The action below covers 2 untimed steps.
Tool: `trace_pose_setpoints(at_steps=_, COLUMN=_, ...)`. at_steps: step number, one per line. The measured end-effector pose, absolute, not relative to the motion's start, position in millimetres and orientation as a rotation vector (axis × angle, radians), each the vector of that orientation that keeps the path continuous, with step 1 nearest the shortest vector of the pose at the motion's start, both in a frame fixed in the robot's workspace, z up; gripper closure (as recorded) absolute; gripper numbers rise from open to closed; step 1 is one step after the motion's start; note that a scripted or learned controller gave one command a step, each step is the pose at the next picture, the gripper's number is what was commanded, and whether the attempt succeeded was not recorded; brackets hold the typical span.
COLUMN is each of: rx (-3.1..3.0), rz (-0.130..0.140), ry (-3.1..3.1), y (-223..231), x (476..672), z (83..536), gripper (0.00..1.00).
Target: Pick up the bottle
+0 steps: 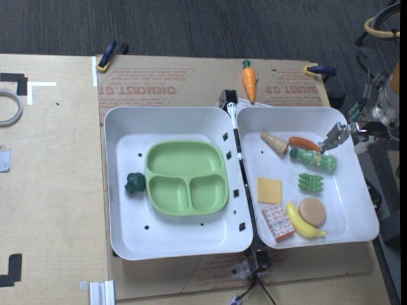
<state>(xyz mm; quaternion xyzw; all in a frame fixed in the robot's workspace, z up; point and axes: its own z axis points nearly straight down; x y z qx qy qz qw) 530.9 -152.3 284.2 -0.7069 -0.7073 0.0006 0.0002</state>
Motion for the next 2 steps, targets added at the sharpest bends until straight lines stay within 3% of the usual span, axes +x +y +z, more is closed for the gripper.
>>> trace_pose_setpoints(at_steps=1, rx=-2.22, rz=0.003, ry=-2.224, y=-152.6, x=531.4, z=293.6, gripper=1.0)
trace_pose_setpoints(at_steps=2, rx=-2.073, rz=0.001, ry=-2.36, y=-139.1, x=477.3, z=213.8, gripper=1.0)
